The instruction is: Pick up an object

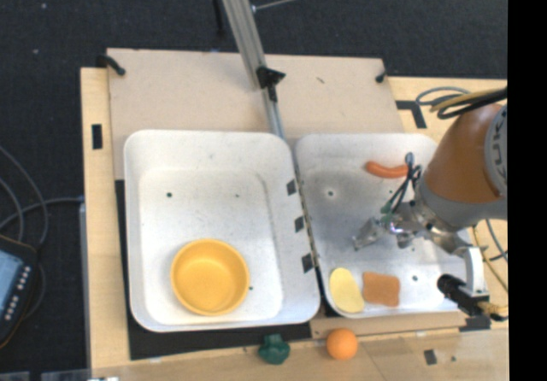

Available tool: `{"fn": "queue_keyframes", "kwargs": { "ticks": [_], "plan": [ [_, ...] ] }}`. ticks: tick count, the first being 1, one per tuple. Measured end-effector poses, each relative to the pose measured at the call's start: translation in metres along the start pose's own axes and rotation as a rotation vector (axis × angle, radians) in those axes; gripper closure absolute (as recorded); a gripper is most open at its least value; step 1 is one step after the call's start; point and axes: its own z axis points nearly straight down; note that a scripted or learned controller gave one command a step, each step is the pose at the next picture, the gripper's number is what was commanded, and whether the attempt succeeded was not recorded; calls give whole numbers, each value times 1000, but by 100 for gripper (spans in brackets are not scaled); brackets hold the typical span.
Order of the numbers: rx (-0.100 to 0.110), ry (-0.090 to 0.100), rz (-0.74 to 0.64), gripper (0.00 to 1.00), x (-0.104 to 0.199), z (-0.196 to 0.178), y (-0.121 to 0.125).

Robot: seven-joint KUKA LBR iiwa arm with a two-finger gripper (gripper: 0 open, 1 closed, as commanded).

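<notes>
My claw (369, 237) hangs low inside the right bin (342, 157), over bare floor, and I cannot tell its state from this view. Nothing is lifted yet — the grasp is all still ahead, I judge. The candidates lie near (none touching me): the orange-brown block (381, 289) and pale yellow piece (345, 290) toward the front rim, the orange sausage (386, 169) behind. The yellow bowl (209, 276) sits in the left bin (205, 157).

Both bins (154, 157) are white with faint dark specks. The bowl (210, 276) is yellow. The sausage shape (386, 169) is orange-red, the flat block (381, 289) orange-brown, the oval piece (345, 290) pale yellow. On the tan counter (393, 362) sit an orange ball (342, 343) and a dark green object (274, 349).
</notes>
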Motion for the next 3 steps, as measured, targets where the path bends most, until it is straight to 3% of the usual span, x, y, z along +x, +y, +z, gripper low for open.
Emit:
{"fn": "queue_keyframes", "kwargs": {
  "ticks": [1, 2, 3],
  "plan": [
    [-3, -1, 0, 0, -1, 42, 0],
    [-8, 0, 4, 100, -2, 29, 2],
    [-11, -1, 1, 100, -7, -30, -3]
  ]
}}
